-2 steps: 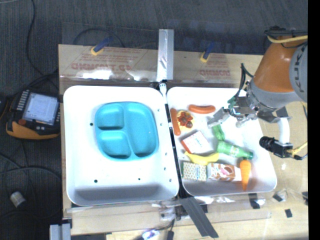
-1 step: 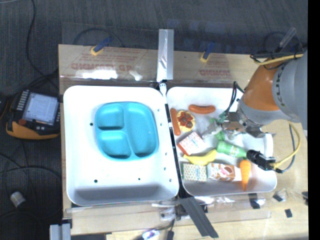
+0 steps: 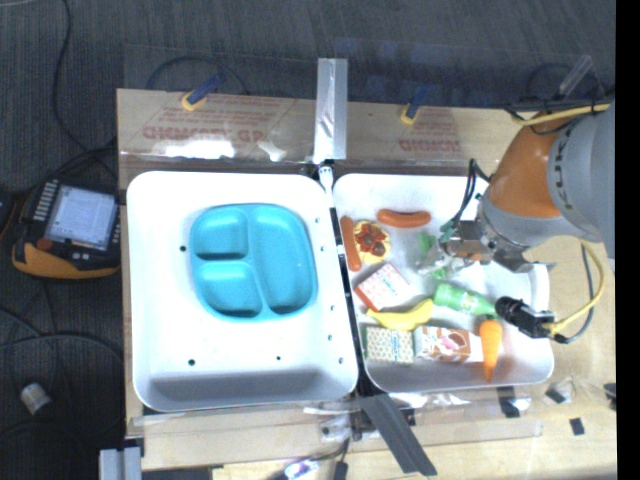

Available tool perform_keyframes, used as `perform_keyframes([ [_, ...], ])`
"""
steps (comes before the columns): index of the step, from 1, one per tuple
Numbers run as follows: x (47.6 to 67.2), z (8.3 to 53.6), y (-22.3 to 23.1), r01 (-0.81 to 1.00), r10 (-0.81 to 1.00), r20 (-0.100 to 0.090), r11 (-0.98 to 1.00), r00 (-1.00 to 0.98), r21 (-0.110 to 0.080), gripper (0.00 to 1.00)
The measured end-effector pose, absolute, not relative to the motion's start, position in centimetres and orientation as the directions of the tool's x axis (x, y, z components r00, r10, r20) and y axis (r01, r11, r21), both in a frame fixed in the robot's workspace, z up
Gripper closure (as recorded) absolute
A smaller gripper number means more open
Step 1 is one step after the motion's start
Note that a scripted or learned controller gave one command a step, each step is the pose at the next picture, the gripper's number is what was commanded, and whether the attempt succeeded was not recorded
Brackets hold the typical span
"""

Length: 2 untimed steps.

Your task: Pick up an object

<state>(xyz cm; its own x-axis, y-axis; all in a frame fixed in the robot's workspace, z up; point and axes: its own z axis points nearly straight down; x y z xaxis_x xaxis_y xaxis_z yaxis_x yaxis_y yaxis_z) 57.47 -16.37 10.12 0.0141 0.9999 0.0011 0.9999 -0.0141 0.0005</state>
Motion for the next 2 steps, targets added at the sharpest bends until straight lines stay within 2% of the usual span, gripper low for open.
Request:
perform_keyframes([
  [1, 56.4, 17.9, -12.9, 0.998, 0.998, 0.000, -0.064, 0.064, -0.003, 1.00],
  [2, 61.7, 18.2, -8.7, 0.999, 0.999, 0.000, -0.045, 0.045, -0.003, 1.00],
])
